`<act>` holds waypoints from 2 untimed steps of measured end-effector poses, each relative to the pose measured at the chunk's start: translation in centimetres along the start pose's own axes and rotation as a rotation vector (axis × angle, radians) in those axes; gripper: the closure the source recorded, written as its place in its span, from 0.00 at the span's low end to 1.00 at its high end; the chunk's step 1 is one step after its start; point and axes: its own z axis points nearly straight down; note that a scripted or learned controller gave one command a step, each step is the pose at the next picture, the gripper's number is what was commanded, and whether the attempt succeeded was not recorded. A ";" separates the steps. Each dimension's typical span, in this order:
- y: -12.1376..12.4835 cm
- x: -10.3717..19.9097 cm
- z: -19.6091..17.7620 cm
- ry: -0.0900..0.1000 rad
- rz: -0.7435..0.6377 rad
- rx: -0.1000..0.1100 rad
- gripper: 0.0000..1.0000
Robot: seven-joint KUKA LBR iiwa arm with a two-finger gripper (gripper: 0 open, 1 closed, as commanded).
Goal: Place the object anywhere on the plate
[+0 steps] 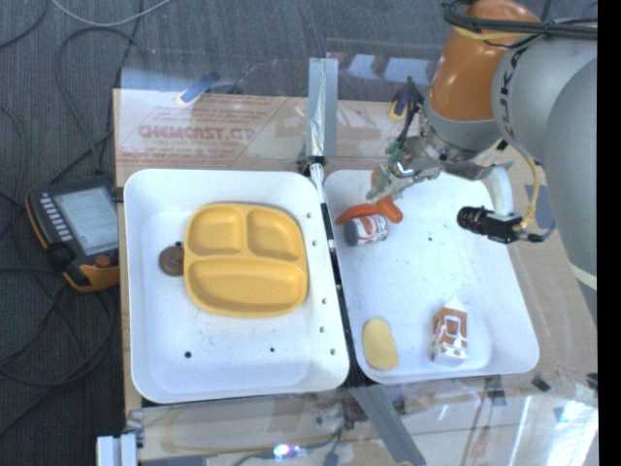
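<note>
Item: my claw (391, 184), closure state indeterminate, poised over the right bin's (505, 289) far-left corner directly above the orange carrot (367, 212) lying across a small can (369, 228), evidently for transfer to the yellow plate (246, 258) in the left bin (155, 299).

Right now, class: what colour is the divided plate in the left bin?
Yellow. The plate shows best in the overhead camera view.

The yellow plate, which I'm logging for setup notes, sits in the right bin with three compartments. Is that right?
Wrong bin. The camera view shows the yellow plate in the left bin, not the right one. It does have three compartments.
</note>
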 end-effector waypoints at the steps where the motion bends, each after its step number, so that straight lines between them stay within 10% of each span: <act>1: -2.9 7.5 2.6 0.005 -0.207 -0.001 1.00; 2: 0.2 12.1 2.5 0.004 -0.255 -0.001 1.00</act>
